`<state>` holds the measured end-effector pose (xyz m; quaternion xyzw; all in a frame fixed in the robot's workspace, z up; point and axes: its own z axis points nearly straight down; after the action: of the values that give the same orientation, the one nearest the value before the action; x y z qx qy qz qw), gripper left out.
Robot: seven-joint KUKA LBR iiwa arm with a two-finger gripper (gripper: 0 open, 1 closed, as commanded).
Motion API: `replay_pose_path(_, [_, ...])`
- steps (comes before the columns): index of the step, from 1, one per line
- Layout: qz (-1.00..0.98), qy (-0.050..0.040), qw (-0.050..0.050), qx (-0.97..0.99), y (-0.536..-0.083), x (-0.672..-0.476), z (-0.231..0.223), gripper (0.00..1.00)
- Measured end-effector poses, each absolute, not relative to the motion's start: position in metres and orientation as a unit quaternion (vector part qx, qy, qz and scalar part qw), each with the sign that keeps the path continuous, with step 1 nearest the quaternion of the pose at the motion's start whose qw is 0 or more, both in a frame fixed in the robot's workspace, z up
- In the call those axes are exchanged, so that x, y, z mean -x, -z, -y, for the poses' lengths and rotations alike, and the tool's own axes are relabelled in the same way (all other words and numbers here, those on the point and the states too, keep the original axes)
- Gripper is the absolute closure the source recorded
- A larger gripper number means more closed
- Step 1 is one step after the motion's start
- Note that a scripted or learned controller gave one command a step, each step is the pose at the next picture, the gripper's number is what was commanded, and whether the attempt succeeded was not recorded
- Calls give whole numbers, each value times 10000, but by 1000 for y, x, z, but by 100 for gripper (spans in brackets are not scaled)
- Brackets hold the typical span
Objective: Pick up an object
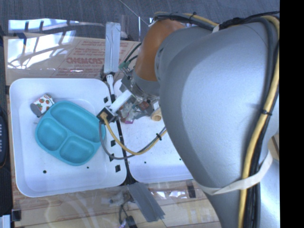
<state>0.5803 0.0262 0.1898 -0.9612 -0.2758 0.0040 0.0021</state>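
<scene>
A blue divided plate point(68, 133) lies in the left bin point(28, 184). Beside its upper left corner sits a small white box with red and green print point(43, 102), next to a small grey piece point(35, 109). My gripper point(129, 109) hangs over the left edge of the right bin point(152, 167), close to the divider between the bins. Something pinkish-red point(128, 116) and a small tan object point(156, 115) show right under the wrist; the fingers are buried in cables and hardware. The big grey arm hides most of the right bin.
A yellow and black cable point(137, 151) loops from the wrist down over the divider. A grey bracket point(112, 46) stands at the back between the bins. Cardboard with red print point(71, 56) lies behind the left bin.
</scene>
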Motion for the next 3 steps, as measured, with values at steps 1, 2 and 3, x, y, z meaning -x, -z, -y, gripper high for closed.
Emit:
replay_pose_path(1, [3172, -31, 17, 9483, -190, -527, -27, 100])
replay_pose_path(2, [3617, -35, 20, 9323, -190, -510, -56, 100])
replay_pose_path(3, [2705, -43, 13, 9627, -190, -475, -90, 100])
